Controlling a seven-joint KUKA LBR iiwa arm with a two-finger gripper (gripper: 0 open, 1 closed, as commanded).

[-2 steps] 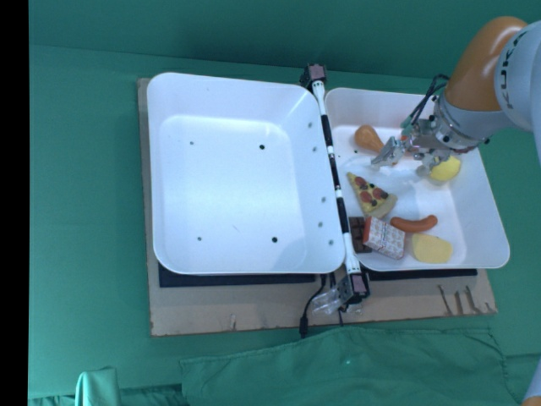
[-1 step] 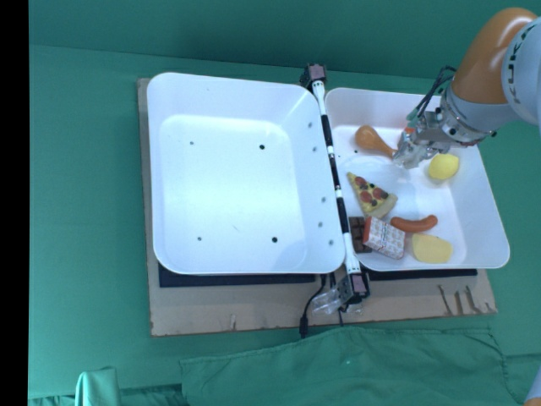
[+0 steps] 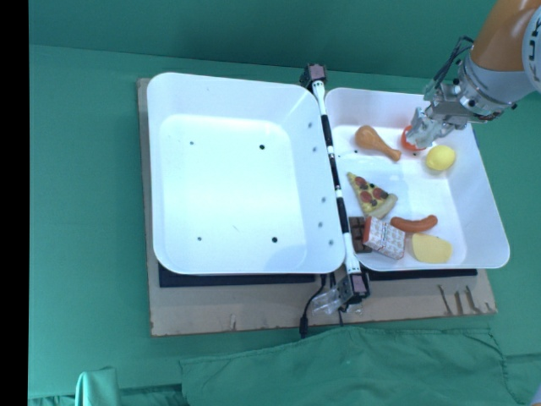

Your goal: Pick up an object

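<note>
While the arm reaches in from the right, the jaws (image 3: pixel 420 134) are seen low in the right bin (image 3: pixel 490 218), over a red-orange object (image 3: pixel 408 139) between the drumstick (image 3: pixel 376 142) and lemon (image 3: pixel 439 157); their opening cannot be told.

Grey KUKA arm with orange band above the wrist (image 3: pixel 507 19) enters from upper right, angled down and leftward. Wrist section metallic grey, cables running along it. Two-finger gripper (image 3: pixel 420 134) at arm's end, pointing down, low over the right-hand side; finger spacing not resolvable
</note>
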